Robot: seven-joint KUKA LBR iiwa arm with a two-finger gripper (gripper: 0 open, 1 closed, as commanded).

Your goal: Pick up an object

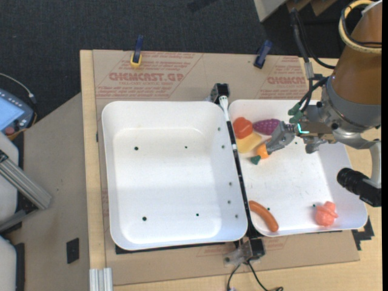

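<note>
the gripper [274,145] is reaching low into the right bin [303,220], over the cluster by the divider, since the yellow piece [248,143] is lying there (red [242,127] and purple [267,126] toys beside it); i cannot tell whether it is gripping anything.

Arm [357,71] reaching leftward, end effector [276,143] lowered

jaws [274,144] over the yellow piece [249,143] and purple toy [267,126] in right bin [303,193]

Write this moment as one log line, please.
arm: over right bin | gripper: low beside yellow toy | grasp: unconfirmed
</note>
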